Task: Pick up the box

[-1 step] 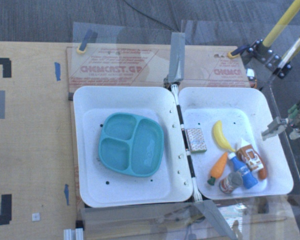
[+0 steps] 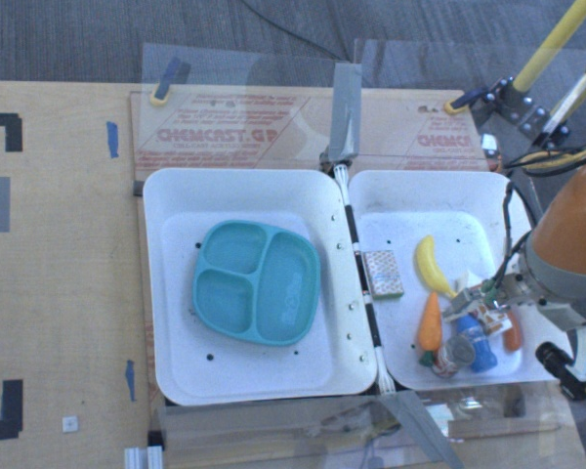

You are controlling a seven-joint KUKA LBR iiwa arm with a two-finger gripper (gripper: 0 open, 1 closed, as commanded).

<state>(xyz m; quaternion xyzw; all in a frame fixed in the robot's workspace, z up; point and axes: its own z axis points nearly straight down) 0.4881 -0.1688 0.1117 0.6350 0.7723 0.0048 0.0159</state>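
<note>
Box (image 2: 382, 274) lies flat in the right bin (image 2: 410, 189), close to that bin's left wall, roughly midway between far and near edges. Small, rectangular, pale speckled top, long axis running far-to-near. Nothing touching it.

Gripper (image 2: 474, 306) sits low over the near right part of the same bin, well apart from the box. How far it is open: cannot tell, since the end of the tool merges with the clutter beneath it. Nothing visibly held. Arm (image 2: 566, 242) enters from the right, orange band above grey wrist.

Other contents of right bin: banana (image 2: 432, 265) to the right of the box, carrot (image 2: 429, 322) just near of the banana, blue object (image 2: 474, 345) and a greyish piece beside it under the gripper, small orange item (image 2: 512, 333) at right.

Left bin (image 2: 176, 203) holds a teal divided plate (image 2: 258, 282), three compartments, lying flat around the middle.

Both bins rest on a wooden bench (image 2: 59, 262).
</note>
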